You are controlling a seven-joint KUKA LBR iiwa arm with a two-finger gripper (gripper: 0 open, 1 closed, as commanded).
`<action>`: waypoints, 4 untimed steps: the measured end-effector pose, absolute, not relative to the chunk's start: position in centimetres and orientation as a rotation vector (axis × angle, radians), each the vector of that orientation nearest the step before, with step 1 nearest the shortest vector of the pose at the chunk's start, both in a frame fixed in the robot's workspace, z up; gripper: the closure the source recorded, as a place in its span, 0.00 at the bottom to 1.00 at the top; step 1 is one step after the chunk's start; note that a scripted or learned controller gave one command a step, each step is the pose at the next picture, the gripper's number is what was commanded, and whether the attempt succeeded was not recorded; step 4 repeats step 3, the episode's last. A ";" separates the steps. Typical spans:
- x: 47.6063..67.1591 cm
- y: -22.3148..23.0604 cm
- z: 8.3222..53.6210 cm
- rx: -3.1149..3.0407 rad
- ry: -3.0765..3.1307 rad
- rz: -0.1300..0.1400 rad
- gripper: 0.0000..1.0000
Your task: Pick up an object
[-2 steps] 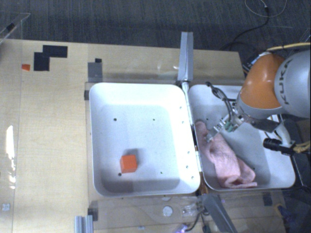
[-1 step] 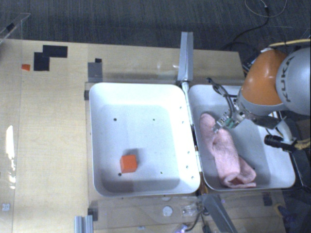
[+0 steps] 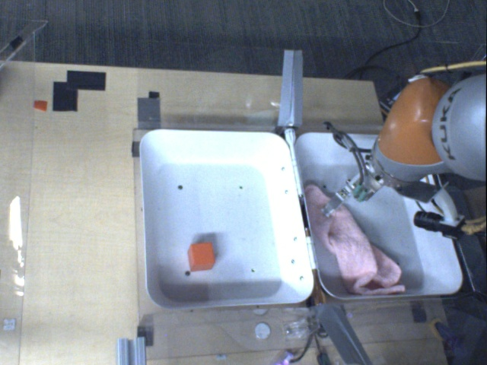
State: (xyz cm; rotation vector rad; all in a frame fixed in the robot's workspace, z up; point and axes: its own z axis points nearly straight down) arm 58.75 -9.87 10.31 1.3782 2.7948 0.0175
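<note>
Hovering at the pink cloth, the tool; finger state unclear.

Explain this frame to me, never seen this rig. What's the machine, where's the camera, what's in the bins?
One camera, fixed above the bench, looks down at a slant. The grey arm with the orange band is a KUKA iiwa robot reaching in from the right; its two-finger gripper hangs low over the right bin, at the upper end of a pink cloth that lies crumpled along that bin's left side. Whether it has hold of the cloth can't be told from this angle. The left bin holds a small orange block near its lower left. A metal divider rises between the two bins at the back.
</note>
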 end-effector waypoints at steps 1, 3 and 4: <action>58.0 -9.0 9.1 1.422 2.782 0.013 0.00; 66.0 -6.2 18.6 1.686 2.639 0.007 1.00; 66.0 -6.2 18.6 1.686 2.639 0.007 1.00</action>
